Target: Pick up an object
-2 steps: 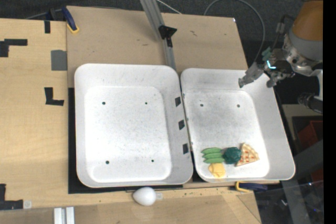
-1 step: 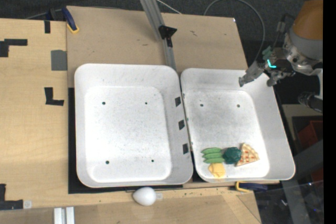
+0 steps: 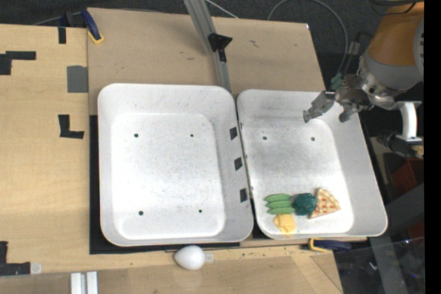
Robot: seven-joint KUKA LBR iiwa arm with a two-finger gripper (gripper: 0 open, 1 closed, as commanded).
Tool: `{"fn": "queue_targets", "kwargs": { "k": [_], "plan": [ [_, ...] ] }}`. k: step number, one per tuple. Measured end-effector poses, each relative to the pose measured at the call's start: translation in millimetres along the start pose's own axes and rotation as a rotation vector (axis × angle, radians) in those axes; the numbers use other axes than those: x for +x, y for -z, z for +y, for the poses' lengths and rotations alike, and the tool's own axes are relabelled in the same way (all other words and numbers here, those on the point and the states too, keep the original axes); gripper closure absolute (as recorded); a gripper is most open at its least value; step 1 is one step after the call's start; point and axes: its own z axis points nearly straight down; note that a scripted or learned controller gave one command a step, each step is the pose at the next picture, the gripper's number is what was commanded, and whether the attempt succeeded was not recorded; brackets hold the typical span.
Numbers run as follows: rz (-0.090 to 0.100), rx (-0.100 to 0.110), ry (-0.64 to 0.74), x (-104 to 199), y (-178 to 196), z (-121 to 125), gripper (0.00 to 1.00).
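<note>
Small toy foods — green pea pod (image 3: 278, 201), dark green lump (image 3: 303, 202), pizza slice (image 3: 325, 204), yellow piece (image 3: 284, 222) — clustered in the right white bin's (image 3: 358, 162) near corner, well apart from the open, empty gripper (image 3: 329, 109), which needed to descend over one piece.

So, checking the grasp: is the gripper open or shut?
Open: the gripper has its fingers spread apart, nothing between them.
</note>
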Motion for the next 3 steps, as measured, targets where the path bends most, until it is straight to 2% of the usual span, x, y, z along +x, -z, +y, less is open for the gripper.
{"fn": "queue_targets", "kwargs": {
  "k": [2, 3],
  "plan": [
    [0.0, 0.001, 0.0, 5.3, -88.0, -2.8, 0.0],
    [-0.001, -0.004, 0.002, 5.5, -75.1, -1.6, 1.0]
  ]
}}
